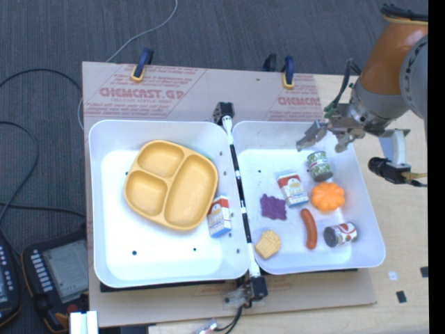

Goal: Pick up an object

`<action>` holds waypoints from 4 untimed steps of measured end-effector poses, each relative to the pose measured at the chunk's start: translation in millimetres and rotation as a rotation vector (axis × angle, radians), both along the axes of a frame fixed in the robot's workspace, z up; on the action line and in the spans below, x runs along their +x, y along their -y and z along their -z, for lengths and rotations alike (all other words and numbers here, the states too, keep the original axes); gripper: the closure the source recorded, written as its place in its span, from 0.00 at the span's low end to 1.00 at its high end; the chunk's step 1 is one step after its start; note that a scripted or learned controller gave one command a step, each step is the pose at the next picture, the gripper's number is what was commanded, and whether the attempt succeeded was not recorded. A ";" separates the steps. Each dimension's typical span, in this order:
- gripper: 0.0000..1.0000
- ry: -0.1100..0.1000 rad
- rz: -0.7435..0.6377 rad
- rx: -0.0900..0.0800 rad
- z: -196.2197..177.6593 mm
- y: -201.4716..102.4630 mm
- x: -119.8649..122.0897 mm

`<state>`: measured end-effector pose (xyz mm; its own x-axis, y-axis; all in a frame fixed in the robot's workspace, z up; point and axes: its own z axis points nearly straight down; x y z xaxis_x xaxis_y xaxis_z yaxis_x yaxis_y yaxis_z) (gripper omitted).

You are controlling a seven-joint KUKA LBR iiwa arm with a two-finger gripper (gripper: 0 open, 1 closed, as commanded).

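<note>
Six small toys: lying in the right white bin [372, 245], so plenty to choose from.
Closest target: small green-labelled can [319, 164], sitting just below the gripper [325, 138] near the bin's far edge.
Gripper: hovering with its fingers spread apart, gripping nothing.
Handling guess: probably light hard plastic, kinda slick, likely rolling if nudged.
Where to grab: I'm thinking squeeze across its round sides, mid-height.

The brown board [208, 92] under the bins bears red print: "CHEMCAST GP" at far left, and the same mark, partly hidden, at far right. Labels on the small cartons are too small to read.
</note>
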<state>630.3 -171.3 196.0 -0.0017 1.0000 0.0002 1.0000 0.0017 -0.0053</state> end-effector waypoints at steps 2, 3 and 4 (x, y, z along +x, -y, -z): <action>1.00 -0.003 0.001 0.001 98.7 -32.9 -35.0; 1.00 0.002 -0.001 0.000 14.3 -110.3 -23.5; 1.00 -0.001 -0.001 -0.001 -1.4 -183.0 -64.7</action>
<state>565.6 11.7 197.4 -0.0031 1.0000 -0.0005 1.0000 0.0031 -0.0059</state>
